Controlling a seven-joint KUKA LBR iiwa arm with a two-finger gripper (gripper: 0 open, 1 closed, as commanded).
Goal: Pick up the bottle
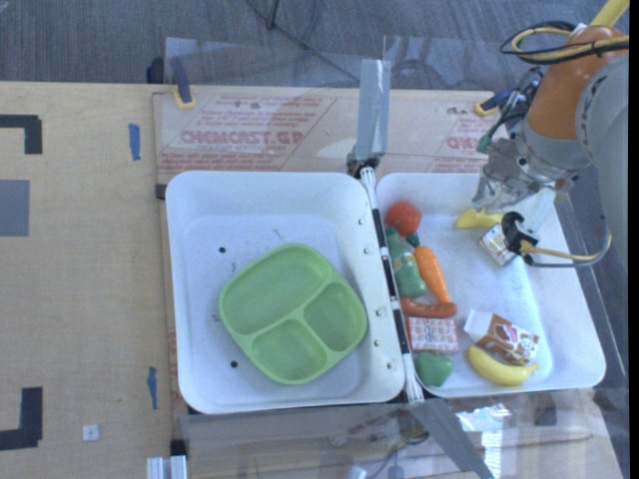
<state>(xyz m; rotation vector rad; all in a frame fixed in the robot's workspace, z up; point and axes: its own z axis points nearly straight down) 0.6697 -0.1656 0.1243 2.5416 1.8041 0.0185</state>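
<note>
Gripper (pixel 496 200) hovers at the right bin's (pixel 569 362) one o'clock corner, finger spread impossible to judge; bottle (pixel 406 270) lies at nine o'clock along the divider, beside the carrot (pixel 432 272).

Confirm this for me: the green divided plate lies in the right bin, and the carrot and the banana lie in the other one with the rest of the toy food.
Not quite. The camera view shows the green divided plate in the left bin, not the right one. The carrot and the banana do lie in the other bin, the right bin, with the rest of the toy food.
</note>
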